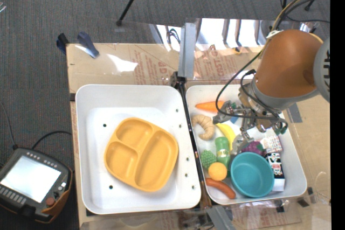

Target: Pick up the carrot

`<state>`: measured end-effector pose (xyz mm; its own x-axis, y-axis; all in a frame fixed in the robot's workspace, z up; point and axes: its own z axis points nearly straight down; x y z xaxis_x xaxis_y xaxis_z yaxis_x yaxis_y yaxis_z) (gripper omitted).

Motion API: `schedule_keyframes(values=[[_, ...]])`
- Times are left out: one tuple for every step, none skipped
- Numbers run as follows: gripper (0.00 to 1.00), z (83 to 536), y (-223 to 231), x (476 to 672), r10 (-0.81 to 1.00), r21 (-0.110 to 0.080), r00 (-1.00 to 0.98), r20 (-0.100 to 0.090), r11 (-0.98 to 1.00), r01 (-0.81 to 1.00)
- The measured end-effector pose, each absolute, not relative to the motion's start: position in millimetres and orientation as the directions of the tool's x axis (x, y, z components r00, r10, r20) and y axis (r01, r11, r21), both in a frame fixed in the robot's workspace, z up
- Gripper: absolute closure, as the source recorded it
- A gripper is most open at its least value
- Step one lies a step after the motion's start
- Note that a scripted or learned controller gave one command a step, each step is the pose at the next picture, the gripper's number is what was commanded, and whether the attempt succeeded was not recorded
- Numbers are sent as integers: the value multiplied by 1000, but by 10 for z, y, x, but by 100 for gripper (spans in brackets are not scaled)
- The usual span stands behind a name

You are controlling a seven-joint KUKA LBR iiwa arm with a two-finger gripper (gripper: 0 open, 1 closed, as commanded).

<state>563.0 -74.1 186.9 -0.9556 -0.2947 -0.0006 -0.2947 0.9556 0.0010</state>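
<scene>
Grey carpet surrounds the desk [124, 64]; the claw [249, 118], grip state I cannot tell, hovers approaching, needing to shift toward nine o'clock onto the carrot [207, 106].

A yellow divided plate [142, 154] lies in the left bin [91, 99]. The right bin [297, 169] holds a teal bowl [252, 175], croissant [205, 126], banana [227, 132], orange [217, 171] and sausage [221, 187].
</scene>
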Motion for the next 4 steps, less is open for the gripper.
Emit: schedule_keyframes(values=[[0, 828, -914, 6404, -294, 5, -956, 6, 956, -294], [100, 1006, -909, 6455, -296, -2, -955, -9, 955, -296], [100, 1918, -360, 5827, -448, -2, -894, -9, 894, -448], [100, 2719, -534, 5033, -764, -3, -645, -5, 645, -764]])
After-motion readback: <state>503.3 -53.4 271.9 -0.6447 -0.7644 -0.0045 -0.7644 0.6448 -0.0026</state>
